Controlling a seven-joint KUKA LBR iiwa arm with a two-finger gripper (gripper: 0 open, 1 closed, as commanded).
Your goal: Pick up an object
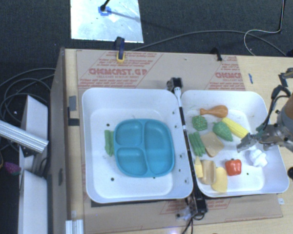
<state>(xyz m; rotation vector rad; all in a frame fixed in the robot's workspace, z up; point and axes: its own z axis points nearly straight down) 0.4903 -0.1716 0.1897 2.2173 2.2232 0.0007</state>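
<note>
Beside the gripper (247, 145), fingers' state indiscernible: one crumpled white object (257, 157) just below the fingers, one red pepper (233, 166) lower left, one corn cob (234, 127) and one drumstick (214, 111) upper left.

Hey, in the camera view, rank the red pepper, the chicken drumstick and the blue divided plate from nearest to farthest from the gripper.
From the gripper:
1. Red pepper, just below-left of it, right bin.
2. Chicken drumstick, up toward that bin's far edge.
3. Blue divided plate, over in the left bin.
</note>
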